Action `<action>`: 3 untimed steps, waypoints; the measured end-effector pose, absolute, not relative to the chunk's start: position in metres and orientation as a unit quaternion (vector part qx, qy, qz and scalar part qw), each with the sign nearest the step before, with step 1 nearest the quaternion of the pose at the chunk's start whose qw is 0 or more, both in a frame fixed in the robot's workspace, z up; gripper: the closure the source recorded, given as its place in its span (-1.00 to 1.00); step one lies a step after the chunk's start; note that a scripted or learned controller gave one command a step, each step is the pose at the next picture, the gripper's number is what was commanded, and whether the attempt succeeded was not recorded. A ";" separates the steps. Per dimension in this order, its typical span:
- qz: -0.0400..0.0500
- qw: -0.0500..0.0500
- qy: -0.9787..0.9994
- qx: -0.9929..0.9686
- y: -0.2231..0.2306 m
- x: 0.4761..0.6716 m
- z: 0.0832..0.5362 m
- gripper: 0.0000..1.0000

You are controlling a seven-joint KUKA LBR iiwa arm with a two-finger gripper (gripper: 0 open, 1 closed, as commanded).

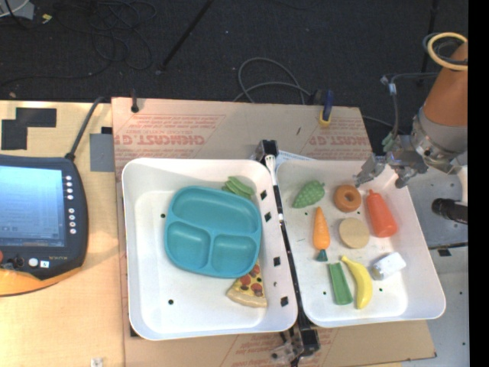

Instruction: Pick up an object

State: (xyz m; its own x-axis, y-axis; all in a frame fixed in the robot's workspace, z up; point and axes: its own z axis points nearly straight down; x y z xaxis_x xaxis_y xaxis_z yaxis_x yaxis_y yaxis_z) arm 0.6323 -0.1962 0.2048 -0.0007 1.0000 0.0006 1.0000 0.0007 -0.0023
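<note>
Where the grey arm with its orange band reaches in from the right, the two-finger gripper (386, 170) hangs over the far right corner of the right-hand shallow white bin (428, 300), and its fingers stand spread apart with nothing between them. Just beneath and beside it lies the red plastic bottle-shaped toy (380, 213), lengthwise near the right wall, and just left of that sits the brown ring-shaped doughnut toy (348, 199). Toward the far edge of this bin, near the divider, rests the green leafy toy vegetable (309, 195). Below it the orange toy carrot (321, 231) points toward the near edge, and a round tan disc-shaped toy (354, 233) lies between the carrot and the red bottle. Nearer the front edge a dark green toy cucumber (339, 283) lies just beside a yellow toy banana (359, 280), the two touching or nearly so. A small white blocky object (389, 265) sits close to the right wall, just right of the banana.

In the left-hand white bin (145, 297) a teal plastic divided tray (213, 230) takes up the middle. A green toy pod (240, 186) pokes out at the tray's far right edge, close to the divider, and a toy pizza slice (248, 288) lies at the tray's near right corner, toward the front edge of the bin.

Both bins rest on a sheet of brown printed cardboard (199, 132). On the bench's left edge stands a grey handheld control pad with a lit screen (34, 216)
</note>
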 end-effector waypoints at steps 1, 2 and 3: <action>0.002 0.007 -0.709 -0.705 -0.106 0.588 0.117 -1.00; 0.003 0.005 -0.706 -0.708 -0.086 0.474 0.086 -1.00; 0.000 0.000 -0.707 -0.707 -0.081 0.527 0.087 -1.00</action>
